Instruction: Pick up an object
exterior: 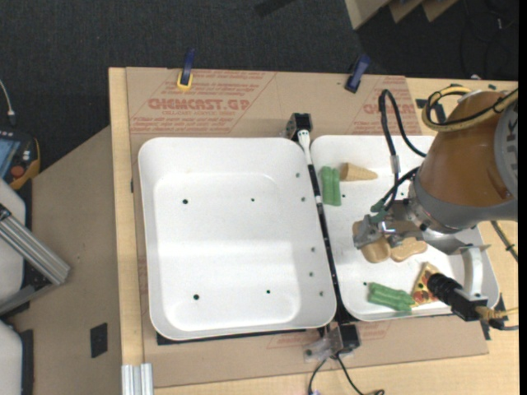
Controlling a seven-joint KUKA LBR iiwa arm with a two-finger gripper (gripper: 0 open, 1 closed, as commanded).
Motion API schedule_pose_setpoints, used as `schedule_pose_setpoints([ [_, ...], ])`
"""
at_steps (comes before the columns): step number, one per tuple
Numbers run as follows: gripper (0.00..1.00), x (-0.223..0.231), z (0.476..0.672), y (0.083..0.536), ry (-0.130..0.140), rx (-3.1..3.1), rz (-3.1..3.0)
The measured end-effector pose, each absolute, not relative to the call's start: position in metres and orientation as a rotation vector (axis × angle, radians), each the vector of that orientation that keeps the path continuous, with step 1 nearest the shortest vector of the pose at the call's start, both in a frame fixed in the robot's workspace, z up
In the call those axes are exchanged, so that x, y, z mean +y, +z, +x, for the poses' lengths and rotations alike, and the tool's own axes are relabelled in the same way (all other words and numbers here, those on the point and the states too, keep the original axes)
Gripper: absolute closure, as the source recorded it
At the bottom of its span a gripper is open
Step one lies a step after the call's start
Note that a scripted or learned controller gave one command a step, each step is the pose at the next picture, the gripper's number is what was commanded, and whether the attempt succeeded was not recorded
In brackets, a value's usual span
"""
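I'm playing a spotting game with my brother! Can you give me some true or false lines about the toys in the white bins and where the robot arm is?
1. The toys lie in the right bin. True.
2. There are two green pieces, a green block near the divider and a green piece near the front edge. True.
3. The cone-shaped toy lies in the left bin. False: it lies in the right bin, beside the green block.
4. The gripper hangs over the left bin. False: it is over the right bin, above a tan toy.
5. The arm is blue. False: it is grey with an orange band.
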State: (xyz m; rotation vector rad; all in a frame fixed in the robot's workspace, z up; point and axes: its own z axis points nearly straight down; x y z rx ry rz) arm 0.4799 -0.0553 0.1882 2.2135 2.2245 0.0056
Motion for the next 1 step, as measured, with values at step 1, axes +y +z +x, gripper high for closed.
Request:
schedule_pose_setpoints([
  [1,1.0,0.018,0.5132,0.2086,0.005,2.227,2.213],
])
